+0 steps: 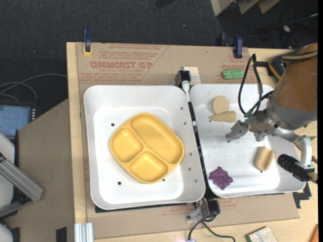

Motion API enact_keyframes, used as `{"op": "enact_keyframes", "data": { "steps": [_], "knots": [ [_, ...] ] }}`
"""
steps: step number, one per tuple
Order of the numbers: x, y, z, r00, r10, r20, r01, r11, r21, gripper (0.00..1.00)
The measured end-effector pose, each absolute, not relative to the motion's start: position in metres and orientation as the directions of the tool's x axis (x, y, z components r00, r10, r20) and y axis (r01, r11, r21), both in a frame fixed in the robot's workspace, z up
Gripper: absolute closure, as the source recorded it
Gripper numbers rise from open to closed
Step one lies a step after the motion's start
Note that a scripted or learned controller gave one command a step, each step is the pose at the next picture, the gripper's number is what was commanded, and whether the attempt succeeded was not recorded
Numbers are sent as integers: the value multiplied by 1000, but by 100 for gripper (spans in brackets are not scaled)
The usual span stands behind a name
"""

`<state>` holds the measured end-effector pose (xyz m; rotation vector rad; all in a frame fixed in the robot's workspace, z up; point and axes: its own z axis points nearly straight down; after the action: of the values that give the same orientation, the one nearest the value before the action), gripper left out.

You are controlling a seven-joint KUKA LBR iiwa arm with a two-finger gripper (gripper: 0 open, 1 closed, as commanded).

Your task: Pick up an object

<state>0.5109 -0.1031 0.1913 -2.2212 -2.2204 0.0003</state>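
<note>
The right bin [237,188] holds several small items. A round tan piece [220,104] lies near its far left, with a pale ridged cone-shaped piece [223,117] just in front of it. A tan cylinder [263,158] rests toward the right and a purple grape cluster [220,177] sits at the front left. My gripper [241,130] hangs over the middle of the right bin, right of the cone piece and up-left of the cylinder, with nothing visibly in it.
The left bin [96,135] carries a yellow three-section plate [146,147]. A green item [232,74] lies on the cardboard behind the right bin. Black cables loop above the gripper, and the arm's grey and orange body [298,92] covers the right bin's far right.
</note>
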Motion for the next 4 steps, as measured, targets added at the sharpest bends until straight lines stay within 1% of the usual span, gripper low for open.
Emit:
{"op": "enact_keyframes", "data": {
  "steps": [1, 2, 3, 4],
  "knots": [
    [477, -151, 80, 5, 1000, 0, 1000, -5, -5, 0],
    [482, -188, 85, -17, 1000, 22, 1000, 17, -4, 0],
    [560, -147, 85, -9, 1000, 0, 1000, 9, 7, 0],
    [615, -187, 85, -1, 1000, -4, 1000, 1, 8, 0]
  ]
}}
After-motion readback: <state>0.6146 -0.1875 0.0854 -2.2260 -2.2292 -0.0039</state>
